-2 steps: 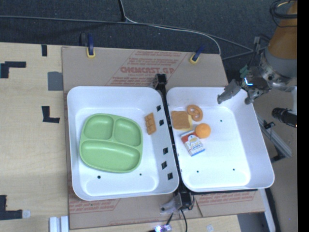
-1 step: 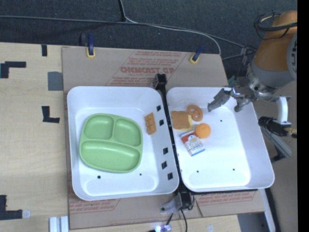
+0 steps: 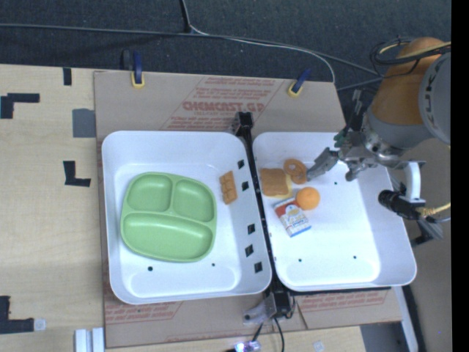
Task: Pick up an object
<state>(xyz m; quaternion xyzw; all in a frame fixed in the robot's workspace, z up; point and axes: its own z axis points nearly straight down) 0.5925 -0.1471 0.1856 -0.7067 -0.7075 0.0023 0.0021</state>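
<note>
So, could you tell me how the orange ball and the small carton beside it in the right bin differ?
The orange ball is round and plain orange; the small carton is boxy, white with red and blue print. The ball looks smaller than the carton, which lies flat and skewed. The ball sits nearer the gripper than the carton does. Both rest on the floor of the right bin, close together.

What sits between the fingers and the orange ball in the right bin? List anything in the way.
Nothing visible blocks it. The gripper hovers above the right bin, beside the ring-shaped pastry. The orange ball lies just below and left of that in the view, with bare bin floor toward the gripper. The bread roll and small carton flank the ball.
</note>
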